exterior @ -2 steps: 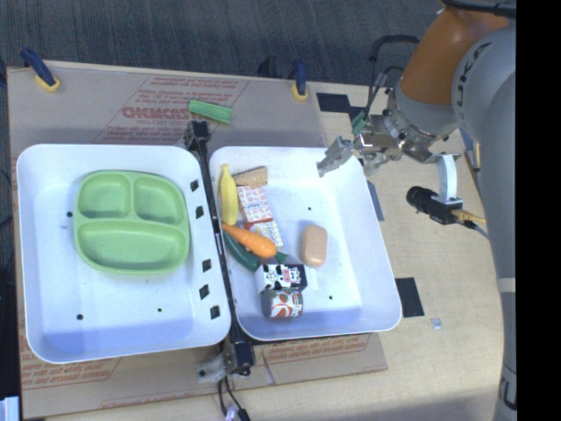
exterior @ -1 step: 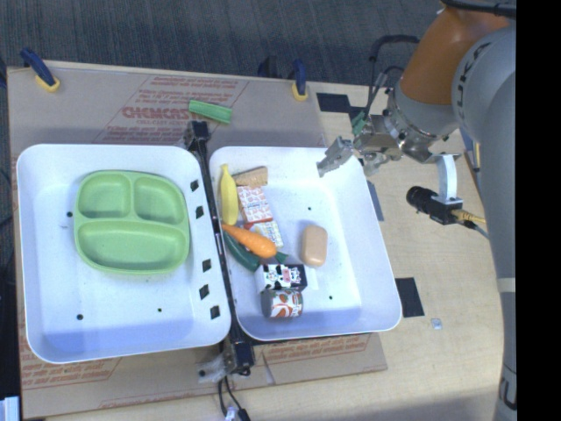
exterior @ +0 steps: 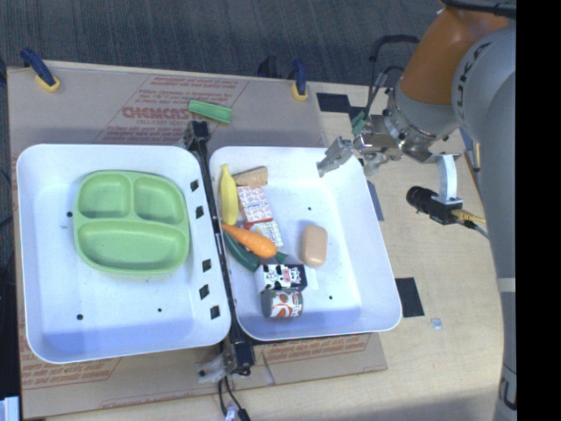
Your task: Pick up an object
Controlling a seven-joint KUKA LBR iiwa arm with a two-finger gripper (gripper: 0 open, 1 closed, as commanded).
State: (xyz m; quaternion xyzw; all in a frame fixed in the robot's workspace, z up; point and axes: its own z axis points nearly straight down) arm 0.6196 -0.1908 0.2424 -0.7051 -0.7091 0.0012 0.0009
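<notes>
1. Grey arm is hanging its pincer [exterior: 337,158] over the right bin's [exterior: 372,261] upper right rim; it is gripping nothing, and I cannot tell if it is spread or pressed together.
2. Objects are sitting in the right bin: banana [exterior: 227,196], carrot [exterior: 249,239], tan soap [exterior: 314,244], cartons, can [exterior: 281,304].
3. Risk: items along the left wall are crowding together, so a descent could be nudging neighbours or slipping; the soap, lying apart, is looking easier.

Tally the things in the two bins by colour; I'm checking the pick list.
Green: 2, plate, bean
Yellow: 1, banana
Orange: 1, carrot
Tan: 2, bread, potato
Printed: 3, carton, box, can
Total: 9
</notes>
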